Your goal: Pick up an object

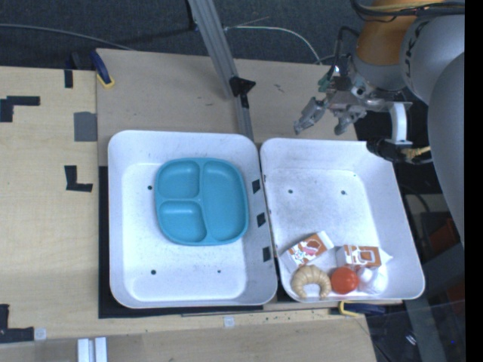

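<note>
Pale wood makes up the surface (45,225), marked with a few black tape pieces at its left side, and two shallow white bins sit on it side by side, their inner rims touching down the middle. In the left bin (124,277) lies a teal divided plate (201,200) with three compartments, set toward the upper part and leaving bare white floor below it and along the left wall. The right bin (332,168) holds its things crowded into the lower corner: a small packet with red and white print (309,250) whose writing is too small to read, a second orange and white packet (363,256) just to its right, equally unreadable, a tan croissant-shaped piece (311,280) below the first packet, and a red ball (345,280) touching the croissant's right end. The upper two thirds of this bin is open floor. A grey metal post (219,44) slants down to the joint between the bins at their far edge. The pincer (326,121) hangs above the far rim of the right bin, well apart from the cluster, its fingers spread apart with nothing between them, beneath the grey arm with its orange band (389,29).
</note>
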